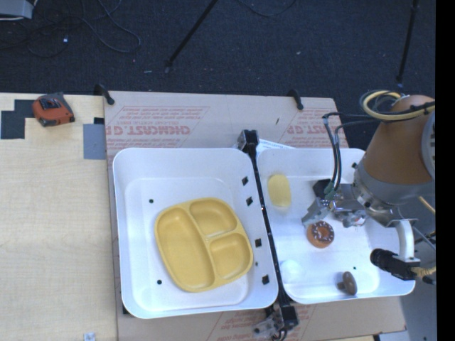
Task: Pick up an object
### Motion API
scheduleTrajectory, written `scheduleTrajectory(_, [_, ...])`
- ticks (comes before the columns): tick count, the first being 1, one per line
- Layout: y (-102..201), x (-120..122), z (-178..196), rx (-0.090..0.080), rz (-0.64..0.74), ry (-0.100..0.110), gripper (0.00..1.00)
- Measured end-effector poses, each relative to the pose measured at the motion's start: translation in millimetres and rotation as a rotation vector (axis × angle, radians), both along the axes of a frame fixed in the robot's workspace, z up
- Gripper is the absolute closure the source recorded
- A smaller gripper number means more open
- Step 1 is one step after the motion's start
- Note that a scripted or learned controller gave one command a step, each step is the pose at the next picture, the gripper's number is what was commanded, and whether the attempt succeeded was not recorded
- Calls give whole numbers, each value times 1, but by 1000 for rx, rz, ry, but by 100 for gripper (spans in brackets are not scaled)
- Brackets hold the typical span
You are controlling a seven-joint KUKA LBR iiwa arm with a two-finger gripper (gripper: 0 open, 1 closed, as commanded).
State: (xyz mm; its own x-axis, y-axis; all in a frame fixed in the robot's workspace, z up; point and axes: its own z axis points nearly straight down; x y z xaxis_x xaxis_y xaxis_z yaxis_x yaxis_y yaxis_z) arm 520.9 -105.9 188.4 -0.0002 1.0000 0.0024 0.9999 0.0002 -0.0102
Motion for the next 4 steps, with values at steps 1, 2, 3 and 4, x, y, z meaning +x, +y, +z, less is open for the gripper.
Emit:
scheduleTrajectory(1, [11, -6, -56, 1, 0, 1, 0])
scheduleTrajectory(2, [6, -1, -95, -11, -4, -23, 0])
scheduleTrajectory(3, [1, 2, -81, -17, -11, -32, 100])
scheduleTrajectory(4, [7, -4, -33, -1, 1, -8, 100])
